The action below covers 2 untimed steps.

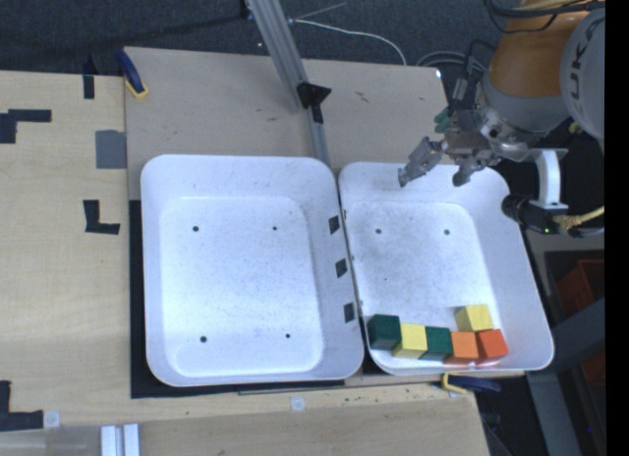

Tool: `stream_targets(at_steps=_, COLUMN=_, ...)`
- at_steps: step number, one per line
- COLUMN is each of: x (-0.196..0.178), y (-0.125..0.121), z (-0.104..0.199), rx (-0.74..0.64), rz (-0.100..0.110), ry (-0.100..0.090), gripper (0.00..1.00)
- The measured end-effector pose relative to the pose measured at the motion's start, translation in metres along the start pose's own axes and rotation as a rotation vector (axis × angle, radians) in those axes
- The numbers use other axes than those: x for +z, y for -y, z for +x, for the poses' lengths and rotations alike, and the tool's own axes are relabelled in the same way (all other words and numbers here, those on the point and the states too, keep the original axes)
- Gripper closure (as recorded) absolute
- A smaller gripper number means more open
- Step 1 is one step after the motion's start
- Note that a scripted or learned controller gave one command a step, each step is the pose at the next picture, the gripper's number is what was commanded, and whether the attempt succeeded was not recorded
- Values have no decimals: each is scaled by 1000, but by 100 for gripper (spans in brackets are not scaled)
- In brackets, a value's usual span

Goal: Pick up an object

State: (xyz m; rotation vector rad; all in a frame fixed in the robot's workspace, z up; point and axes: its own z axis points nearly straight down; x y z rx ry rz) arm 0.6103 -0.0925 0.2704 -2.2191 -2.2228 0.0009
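Several small blocks lie in a row along the front edge of the right bin [393, 189]: a dark green block [384, 329], a yellow block [412, 339], a green block [437, 343], an orange block [464, 346], a red-orange block [491, 344] and a yellow block [475, 318] just behind them. My gripper [433, 171] hangs over the bin's far rim, well away from the blocks. Its two fingers are spread apart with nothing between them.
The left bin [236, 267] sits beside the right one, their rims touching at the middle. A slanted metal pole [285, 46] rises behind the bins. Blue tape pieces [133, 76] mark the bench at the back left.
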Motion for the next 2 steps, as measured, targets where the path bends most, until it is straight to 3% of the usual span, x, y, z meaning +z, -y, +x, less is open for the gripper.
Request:
stream_targets(at_steps=1, x=150, y=56, z=-11, rx=1, rz=2, ry=0, gripper=0)
stream_targets(at_steps=2, x=15, y=81, z=1, rx=-1, rz=-7, ry=1, gripper=0)
